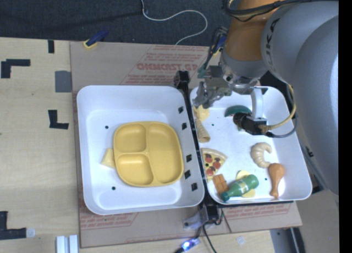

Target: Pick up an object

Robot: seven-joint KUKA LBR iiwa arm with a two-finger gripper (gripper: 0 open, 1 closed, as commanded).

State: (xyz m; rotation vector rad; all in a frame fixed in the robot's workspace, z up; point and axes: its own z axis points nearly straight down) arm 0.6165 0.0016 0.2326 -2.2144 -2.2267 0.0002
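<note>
My gripper [202,99] hangs low over the far left corner of the right bin [291,136], close to the wall between the bins. Just under it lies a small pale yellow piece [202,114], and a waffle cone [203,131] lies right in front of that. A teal curved piece [237,110] rests to the gripper's right. Nearer the front I see a pizza slice [212,160], a brown block [220,182], a green bottle [241,186] on its side, a croissant [261,153] and a chicken drumstick [276,177]. Nothing visibly sits between the fingers.
The left bin [93,109] holds a yellow divided plate [148,153] with a pale yellow wedge [107,158] poking out from under its left edge. Black clips line the wall between the bins. The arm's grey bulk looms over the right bin's far right side.
</note>
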